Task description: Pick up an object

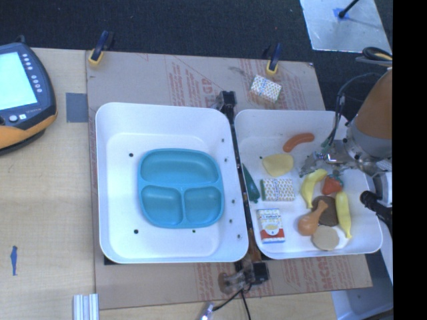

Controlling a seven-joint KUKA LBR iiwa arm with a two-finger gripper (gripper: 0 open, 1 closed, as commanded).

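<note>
The claw hangs over the right bin's far right edge, fingers apart and empty; reaching step. Next: drop onto the banana and close.

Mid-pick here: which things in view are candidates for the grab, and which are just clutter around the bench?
Part of the job:
gripper, over the right bin
sausage
yellow wedge
banana
dotted packet
small carton
drumstick

Lying about:
blue tray in the left bin
sponge outside the bins
pendant
</note>
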